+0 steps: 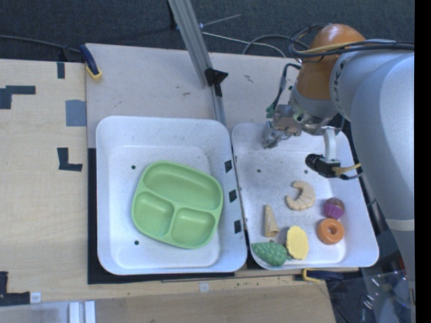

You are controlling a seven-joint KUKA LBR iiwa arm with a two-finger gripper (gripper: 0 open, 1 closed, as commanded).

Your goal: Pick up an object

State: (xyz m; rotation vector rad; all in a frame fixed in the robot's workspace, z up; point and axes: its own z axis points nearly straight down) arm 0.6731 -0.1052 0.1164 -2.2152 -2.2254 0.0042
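- Approach step: hand [271, 138] over right shallow white bin [250, 155], far-left corner, nothing grasped; open or clenched, cannot tell.
- Targets near bin's front edge: beige croissant [301, 196], orange ring [330, 231], yellow piece [297, 241].
- Next: move toward front, descend.
- Left shallow white bin [114, 140] holds green divided plate [177, 204].

green divided plate [177, 204]; tan croissant [301, 196]; orange donut [330, 231]; yellow piece [297, 242]; purple piece [334, 208]; white bins [108, 180].

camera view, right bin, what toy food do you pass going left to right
green leafy piece → tan cone → yellow piece, with the croissant at about the same place farther back → orange ring and purple piece, level with each other.
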